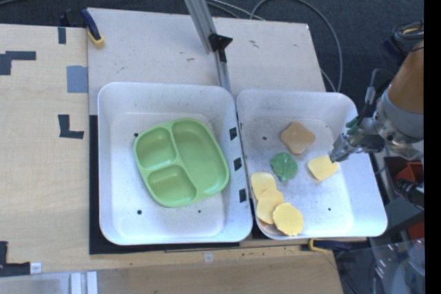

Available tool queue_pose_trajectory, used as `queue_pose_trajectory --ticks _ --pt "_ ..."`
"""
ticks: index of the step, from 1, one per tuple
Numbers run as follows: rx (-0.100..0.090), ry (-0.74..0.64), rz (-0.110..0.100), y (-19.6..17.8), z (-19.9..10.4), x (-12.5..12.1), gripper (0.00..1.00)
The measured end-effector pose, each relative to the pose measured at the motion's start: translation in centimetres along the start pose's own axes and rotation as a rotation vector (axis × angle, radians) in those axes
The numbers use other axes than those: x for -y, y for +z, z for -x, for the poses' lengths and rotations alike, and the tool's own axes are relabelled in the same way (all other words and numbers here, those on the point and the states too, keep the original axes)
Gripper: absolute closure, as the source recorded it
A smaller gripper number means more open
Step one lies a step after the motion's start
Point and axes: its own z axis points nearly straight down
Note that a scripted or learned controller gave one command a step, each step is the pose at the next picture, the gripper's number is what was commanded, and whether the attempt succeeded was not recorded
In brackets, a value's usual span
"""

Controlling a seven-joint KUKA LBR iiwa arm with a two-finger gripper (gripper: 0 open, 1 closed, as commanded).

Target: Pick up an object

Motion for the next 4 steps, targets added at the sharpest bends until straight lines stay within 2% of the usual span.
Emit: queue_pose_trajectory --ticks 1,2,4 --pt "-0.001 -0.005 -0.002 0.8 -5.1 -0.3 1.00" --pt "-0.002 -0.005 -0.003 1.9 -10.4 -2.1 1.00" --pt "-0.002 -0.007 -0.002 1.3 -20.9 -2.9 1.00"
